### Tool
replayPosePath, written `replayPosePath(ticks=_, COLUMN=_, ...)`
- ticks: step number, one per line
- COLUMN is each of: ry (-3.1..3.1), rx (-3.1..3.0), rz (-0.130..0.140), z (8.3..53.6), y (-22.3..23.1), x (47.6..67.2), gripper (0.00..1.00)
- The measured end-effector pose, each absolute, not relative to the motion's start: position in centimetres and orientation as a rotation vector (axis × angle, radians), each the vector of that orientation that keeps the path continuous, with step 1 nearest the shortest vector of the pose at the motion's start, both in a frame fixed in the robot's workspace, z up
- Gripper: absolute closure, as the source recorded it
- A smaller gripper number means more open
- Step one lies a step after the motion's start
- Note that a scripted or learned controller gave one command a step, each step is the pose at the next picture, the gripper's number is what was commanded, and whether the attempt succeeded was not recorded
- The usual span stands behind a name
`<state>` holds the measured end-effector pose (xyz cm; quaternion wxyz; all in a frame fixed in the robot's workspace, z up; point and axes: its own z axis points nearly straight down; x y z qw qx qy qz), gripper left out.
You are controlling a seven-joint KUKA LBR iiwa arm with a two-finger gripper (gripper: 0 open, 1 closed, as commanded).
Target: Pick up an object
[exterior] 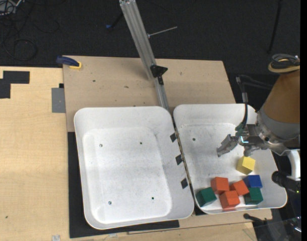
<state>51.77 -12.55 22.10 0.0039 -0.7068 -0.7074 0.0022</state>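
While the gripper (227, 145) hovers open and empty above the right bin (203, 115), it must next descend toward the yellow block (247, 164) near the bin's right edge.

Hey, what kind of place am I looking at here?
Probably a robotics lab bench: a robot arm over two white bins, colored blocks, loose cables on the floor.

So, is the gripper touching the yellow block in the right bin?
Apart. In the camera view, white bin floor shows between the gripper and the yellow block, which lies lower right of its fingertips.
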Motion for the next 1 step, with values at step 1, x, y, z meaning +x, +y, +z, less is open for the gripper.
replayPosePath(ticks=1, ry=-2.217, rx=-2.222, rz=0.002, z=22.33, y=-12.69, x=51.84, gripper=0.00)
